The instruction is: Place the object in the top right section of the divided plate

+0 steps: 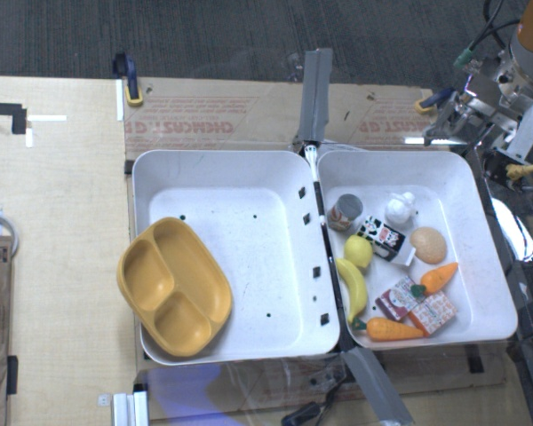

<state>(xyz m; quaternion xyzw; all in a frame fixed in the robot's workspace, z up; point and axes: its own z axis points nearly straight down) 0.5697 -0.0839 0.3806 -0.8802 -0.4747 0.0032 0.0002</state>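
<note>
My gripper (453, 118) parked up beyond right bin (480, 193) rim, nothing picked; cannot tell grip state. Divided plate (173, 287) waits in left bin (222, 185). Candidate objects, banana (354, 287) included, lie in right bin.

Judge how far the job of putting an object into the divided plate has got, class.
Nothing looks done: the yellow divided plate in the left bin holds no item. Nothing is in hand; the arm sits at the right bin's far corner. The banana, carrots and other toys lie in that bin. Picking and placing remain.
</note>
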